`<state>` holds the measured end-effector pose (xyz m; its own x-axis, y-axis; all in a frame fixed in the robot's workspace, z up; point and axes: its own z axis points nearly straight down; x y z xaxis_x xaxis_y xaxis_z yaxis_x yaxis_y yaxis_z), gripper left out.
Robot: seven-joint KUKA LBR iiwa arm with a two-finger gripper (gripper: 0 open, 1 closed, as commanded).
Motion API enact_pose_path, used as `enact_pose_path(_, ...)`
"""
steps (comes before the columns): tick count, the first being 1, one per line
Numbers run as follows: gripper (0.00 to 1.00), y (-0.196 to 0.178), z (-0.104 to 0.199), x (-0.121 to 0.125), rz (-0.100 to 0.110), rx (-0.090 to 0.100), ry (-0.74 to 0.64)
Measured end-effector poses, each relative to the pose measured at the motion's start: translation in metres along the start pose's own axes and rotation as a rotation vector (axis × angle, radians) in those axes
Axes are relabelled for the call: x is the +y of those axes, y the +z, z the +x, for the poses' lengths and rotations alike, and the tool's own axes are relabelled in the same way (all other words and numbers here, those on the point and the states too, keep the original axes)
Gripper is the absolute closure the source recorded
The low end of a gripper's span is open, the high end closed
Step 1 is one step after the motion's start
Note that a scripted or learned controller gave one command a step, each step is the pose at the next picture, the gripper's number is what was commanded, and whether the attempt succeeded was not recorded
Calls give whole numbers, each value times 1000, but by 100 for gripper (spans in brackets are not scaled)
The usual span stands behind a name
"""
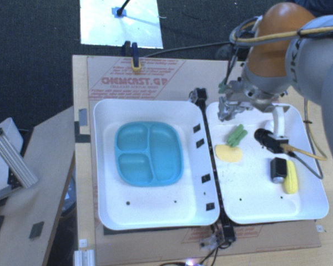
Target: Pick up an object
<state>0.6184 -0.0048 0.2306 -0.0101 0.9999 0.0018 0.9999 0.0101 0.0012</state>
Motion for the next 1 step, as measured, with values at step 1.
enact_pose_path(1, 100, -4, 62, -9, 0, 1, -1)
